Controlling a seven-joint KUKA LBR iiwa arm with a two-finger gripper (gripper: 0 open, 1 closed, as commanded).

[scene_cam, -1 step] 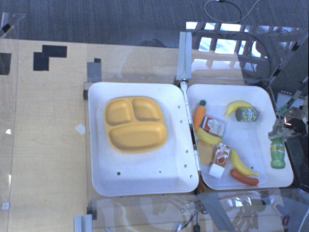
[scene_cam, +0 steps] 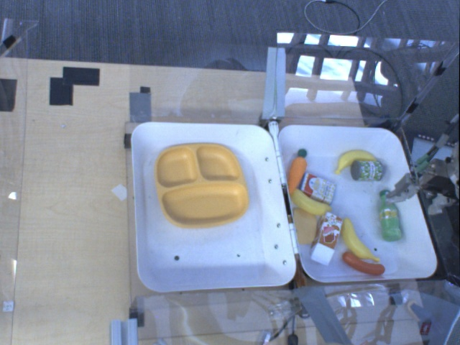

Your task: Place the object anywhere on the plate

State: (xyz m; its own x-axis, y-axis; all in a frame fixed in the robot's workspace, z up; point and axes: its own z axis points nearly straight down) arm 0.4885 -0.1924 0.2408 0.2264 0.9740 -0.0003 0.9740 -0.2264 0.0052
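- While the yellow plate [scene_cam: 203, 184] sits bare in the left bin [scene_cam: 151, 264], all the candidate objects lie in the right bin [scene_cam: 420, 264]; nothing has been carried across.
- Gripper [scene_cam: 402, 190] at the right bin's right side, just above the green bottle [scene_cam: 390, 219]. Too small and blurred to say whether the fingers are apart or together; cannot tell.
- Nothing seen between the fingers, so no grasp claimed.
- Other items in that bin: carrot [scene_cam: 296, 172], green can [scene_cam: 367, 170] against a banana [scene_cam: 353, 159], red-and-white carton [scene_cam: 317, 188], small juice box [scene_cam: 328, 237], red sausage [scene_cam: 363, 264], more bananas mid-bin.
- Step in hand, as I judge it: the pick, with the green bottle the nearest target.
- Next move calls for: centring over the bottle, closing on its body, lifting clear of the divider, then travelling left to any of the plate's compartments.
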